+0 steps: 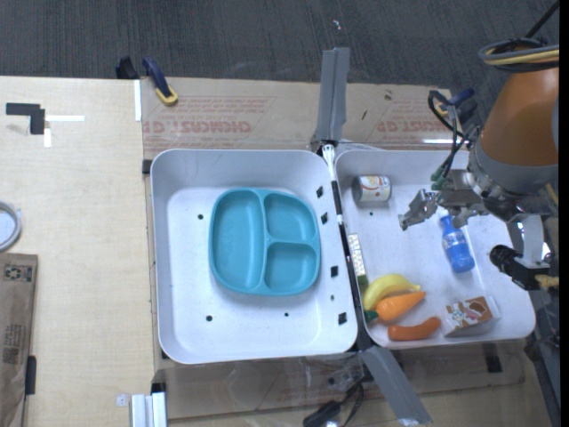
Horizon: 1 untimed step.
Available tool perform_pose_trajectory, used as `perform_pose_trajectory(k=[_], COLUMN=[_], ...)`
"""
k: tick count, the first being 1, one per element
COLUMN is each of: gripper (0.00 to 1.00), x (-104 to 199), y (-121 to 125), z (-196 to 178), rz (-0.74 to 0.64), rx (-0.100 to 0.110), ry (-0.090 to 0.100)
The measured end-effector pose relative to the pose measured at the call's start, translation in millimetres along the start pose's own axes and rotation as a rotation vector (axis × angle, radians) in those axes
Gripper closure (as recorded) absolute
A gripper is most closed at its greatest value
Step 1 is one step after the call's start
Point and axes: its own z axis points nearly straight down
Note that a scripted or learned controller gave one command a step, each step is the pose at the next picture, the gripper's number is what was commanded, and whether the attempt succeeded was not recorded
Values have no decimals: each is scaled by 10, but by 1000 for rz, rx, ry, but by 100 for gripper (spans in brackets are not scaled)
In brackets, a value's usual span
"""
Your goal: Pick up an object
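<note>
A blue plastic bottle [458, 247] lies on its side mid right bin. A small can [372, 189] lies near the back-left corner. A banana [388, 287], a carrot [399, 305], a red-orange sausage-shaped toy [414, 329] and a small carton [471, 314] cluster along the front.

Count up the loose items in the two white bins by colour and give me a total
Blue: 2, the divided plate and the bottle
Orange: 2, the carrot and the longer piece below it
Yellow: 1, the banana
Pale or white: 2, the small can and the carton
Total: 7
</note>
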Motion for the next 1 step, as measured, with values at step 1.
perform_pose_trajectory(k=[1], gripper=[0], x=[-299], y=[392], z=[549], rz=[80], rx=[-1], ry=[0])
